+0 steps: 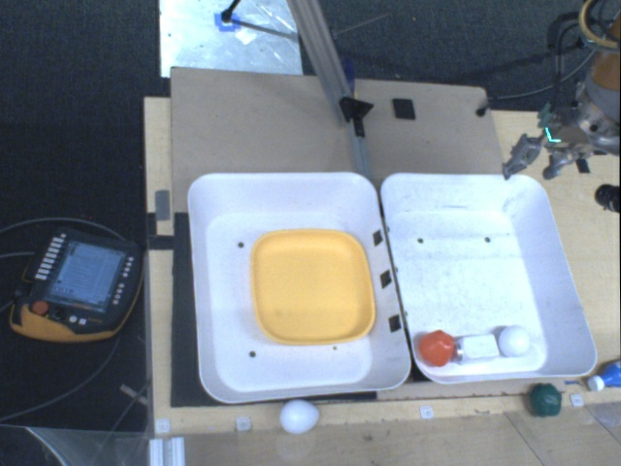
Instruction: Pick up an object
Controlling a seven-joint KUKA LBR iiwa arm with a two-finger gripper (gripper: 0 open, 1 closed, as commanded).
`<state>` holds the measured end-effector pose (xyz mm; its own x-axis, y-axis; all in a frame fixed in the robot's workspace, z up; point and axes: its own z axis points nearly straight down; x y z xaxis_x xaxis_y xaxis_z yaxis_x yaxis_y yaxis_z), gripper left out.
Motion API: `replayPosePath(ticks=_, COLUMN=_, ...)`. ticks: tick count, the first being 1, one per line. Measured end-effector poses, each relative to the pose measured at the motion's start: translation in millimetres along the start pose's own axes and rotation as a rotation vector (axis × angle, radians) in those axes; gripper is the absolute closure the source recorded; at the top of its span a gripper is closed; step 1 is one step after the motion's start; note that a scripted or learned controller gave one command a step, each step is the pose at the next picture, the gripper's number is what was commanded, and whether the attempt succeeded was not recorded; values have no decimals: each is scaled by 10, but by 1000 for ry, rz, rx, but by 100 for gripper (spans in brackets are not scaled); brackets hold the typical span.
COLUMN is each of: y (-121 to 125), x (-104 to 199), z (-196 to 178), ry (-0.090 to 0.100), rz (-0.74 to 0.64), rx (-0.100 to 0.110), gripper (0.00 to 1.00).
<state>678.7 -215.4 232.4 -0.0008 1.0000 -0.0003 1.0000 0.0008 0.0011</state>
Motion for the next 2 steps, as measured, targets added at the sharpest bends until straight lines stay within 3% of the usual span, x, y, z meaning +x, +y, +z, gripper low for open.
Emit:
replayPosePath(ticks=1, y=0, x=0, z=0, ry=0, rz=0, rx=0, gripper=0)
replayPosePath(ticks=2, y=-36, x=49, z=608, ry=1, rz=0, rx=4, gripper=0)
